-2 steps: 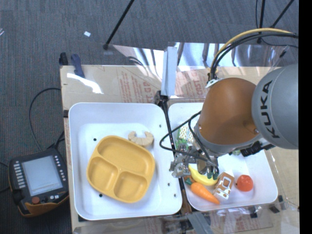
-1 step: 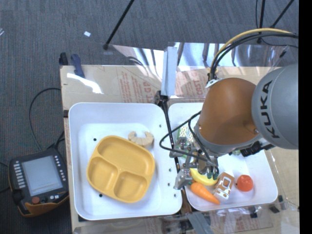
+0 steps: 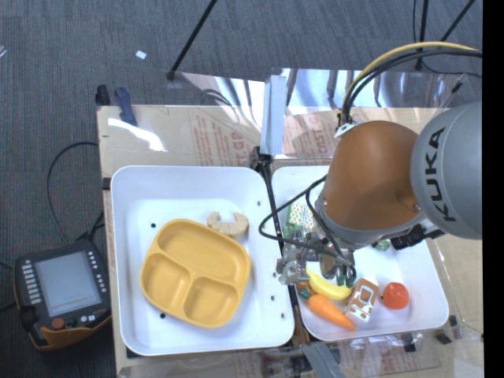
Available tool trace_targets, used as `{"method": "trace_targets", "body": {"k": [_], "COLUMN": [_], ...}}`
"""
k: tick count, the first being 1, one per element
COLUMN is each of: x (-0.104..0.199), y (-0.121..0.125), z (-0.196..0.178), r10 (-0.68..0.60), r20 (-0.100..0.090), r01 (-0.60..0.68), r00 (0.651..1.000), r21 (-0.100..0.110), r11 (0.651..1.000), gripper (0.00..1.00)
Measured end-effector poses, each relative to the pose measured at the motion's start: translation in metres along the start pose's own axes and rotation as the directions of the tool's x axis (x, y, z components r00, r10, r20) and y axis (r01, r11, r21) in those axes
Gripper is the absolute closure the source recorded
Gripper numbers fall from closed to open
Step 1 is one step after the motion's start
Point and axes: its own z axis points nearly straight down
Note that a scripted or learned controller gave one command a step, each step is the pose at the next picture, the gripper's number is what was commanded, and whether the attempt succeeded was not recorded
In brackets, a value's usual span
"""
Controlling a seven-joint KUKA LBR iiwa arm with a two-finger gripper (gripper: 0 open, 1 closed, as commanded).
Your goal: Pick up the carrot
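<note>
One carrot (image 3: pixel 330 312) in right bin (image 3: pixel 429 302)

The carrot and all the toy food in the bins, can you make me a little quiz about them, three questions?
1. True or false: the carrot lies in the right bin.
2. Which thing lies right next to the carrot, just above it in the camera view? A) the banana B) the yellow tray C) the croissant
3. Fill the gap: the yellow tray has ___ compartments.

Key
1. True. The carrot lies near that bin's front edge, below the gripper.
2. A. The tray and the croissant are in the left bin.
3. Three.
</note>
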Motion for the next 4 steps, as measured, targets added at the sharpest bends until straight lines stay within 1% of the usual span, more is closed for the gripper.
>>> {"method": "trace_targets", "body": {"k": [1, 2, 3, 4], "x": [-0.03, -0.031, 0.005, 0.004], "y": [-0.013, -0.013, -0.011, -0.01], "z": [0.018, 0.018, 0.008, -0.001], "r10": [-0.379, -0.379, -0.461, -0.46], "r20": [0.002, 0.002, 0.0, 0.0], "r01": [0.379, 0.379, 0.461, 0.46], "r00": [0.925, 0.926, 0.887, 0.888], "r21": [0.0, 0.0, 0.0, -0.001], "r11": [0.925, 0.926, 0.887, 0.888], "gripper": [1.0, 0.0, 0.0, 1.0]}}
